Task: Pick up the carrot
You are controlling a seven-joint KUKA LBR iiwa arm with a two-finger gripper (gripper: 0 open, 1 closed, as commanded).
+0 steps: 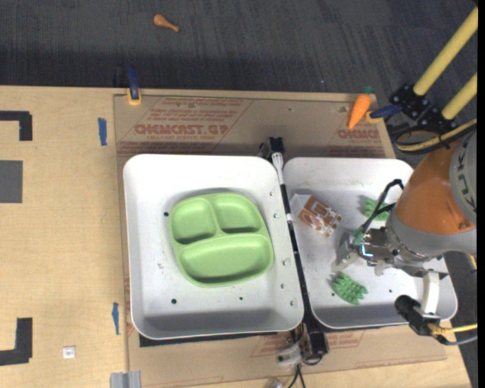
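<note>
The grey arm with the orange band [430, 204] reaches in from the right and hangs over the right-hand shallow white bin [322, 173], its hand [356, 254] low over the middle of that bin. Whether the hand is open or closed cannot be told from this view, and nothing can be seen held in it. Just near of the hand, on the bin floor, lies a small green ridged plastic piece [348, 288]. A second green piece [373, 208] lies at the far side of the hand, partly hidden by the arm. To the far left of the hand lies a brown and white packet-like item [317, 214], apart from the hand. The small orange carrot with a green top [359, 110] is outside both bins: it rests on the brown cardboard sheet [189, 125] covering the desk, beyond the far right corner of the right bin and well apart from the hand, lying at a slant with the green top at its far end. The left-hand shallow white bin [144, 227] holds a light green plastic tray with three compartments [221, 239], sitting flat near its middle. A small orange object [165, 23] lies on the dark floor beyond the far edge of the desk, too small to identify.
</note>
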